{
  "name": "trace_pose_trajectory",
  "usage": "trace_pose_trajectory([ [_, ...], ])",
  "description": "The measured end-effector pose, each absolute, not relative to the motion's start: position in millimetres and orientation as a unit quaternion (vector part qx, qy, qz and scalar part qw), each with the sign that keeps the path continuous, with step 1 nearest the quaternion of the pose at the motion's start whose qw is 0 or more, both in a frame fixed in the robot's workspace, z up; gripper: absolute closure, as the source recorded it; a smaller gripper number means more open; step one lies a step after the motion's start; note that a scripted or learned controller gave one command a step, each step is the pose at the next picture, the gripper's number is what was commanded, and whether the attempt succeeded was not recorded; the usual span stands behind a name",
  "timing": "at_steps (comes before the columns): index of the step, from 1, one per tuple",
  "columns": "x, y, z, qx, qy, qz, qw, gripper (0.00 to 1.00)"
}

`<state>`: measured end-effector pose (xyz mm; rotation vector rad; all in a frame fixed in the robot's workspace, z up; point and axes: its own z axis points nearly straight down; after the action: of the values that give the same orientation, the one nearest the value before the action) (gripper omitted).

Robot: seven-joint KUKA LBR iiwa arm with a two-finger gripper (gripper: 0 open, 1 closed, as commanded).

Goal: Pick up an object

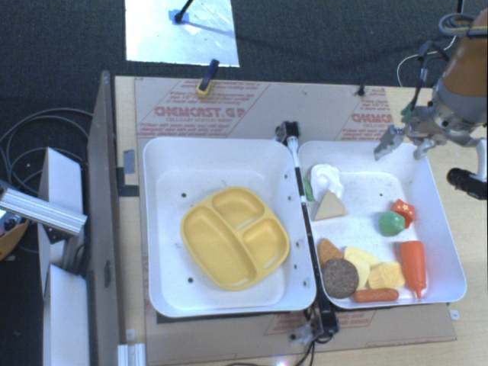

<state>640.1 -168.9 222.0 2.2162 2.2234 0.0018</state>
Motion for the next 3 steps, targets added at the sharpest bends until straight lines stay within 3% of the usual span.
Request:
trace_pose_trajectory([
  [1, 657.1, -208.4, 206.1, 0.707, 0.707, 0.0001, 0.002, 0.0],
  [3, 669.3, -206.4, 235.0, 0.705, 0.709, 0.0007, 0.002, 0.0],
])
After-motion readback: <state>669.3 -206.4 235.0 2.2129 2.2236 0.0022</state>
